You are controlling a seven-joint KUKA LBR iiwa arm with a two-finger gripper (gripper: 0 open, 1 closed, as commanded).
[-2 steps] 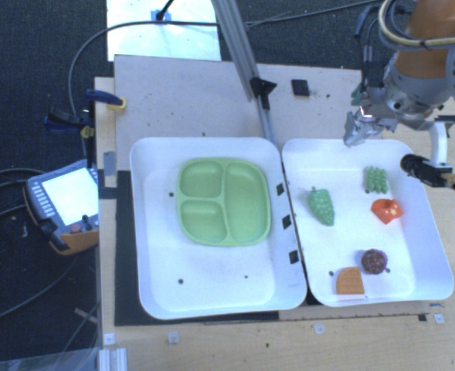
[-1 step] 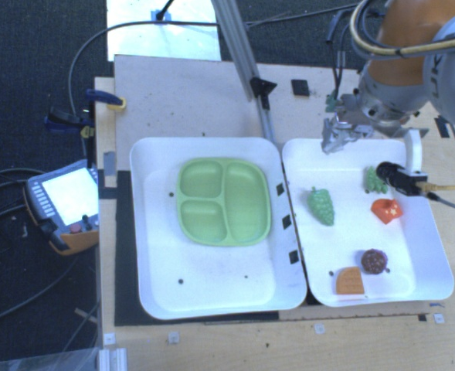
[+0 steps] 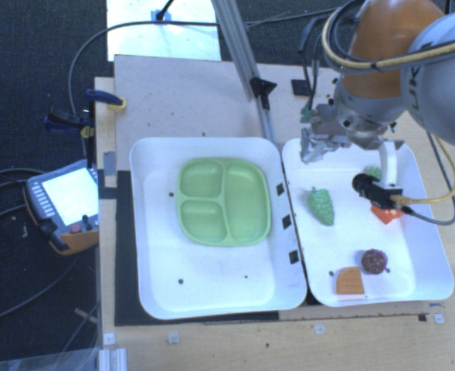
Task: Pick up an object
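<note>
Two bins; right bin (image 3: 424, 280) holds a green bumpy object (image 3: 320, 205), long axis running from upper-left to lower-right, narrow end up. It lies just below the gripper (image 3: 314, 147), apart from it. Can't tell the finger opening; nothing visibly held.

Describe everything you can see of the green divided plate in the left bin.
The green divided plate is pale lime, plastic by its look, a rounded square with a raised rim and three compartments: two smaller ones on the view's left, one above the other, and a long one down its right side. It lies flat and right way up, turned slightly, on the floor of the left bin, toward the bin's upper middle. Nothing lies in it or touches it except the bin beneath; the claw is over the other bin.
</note>
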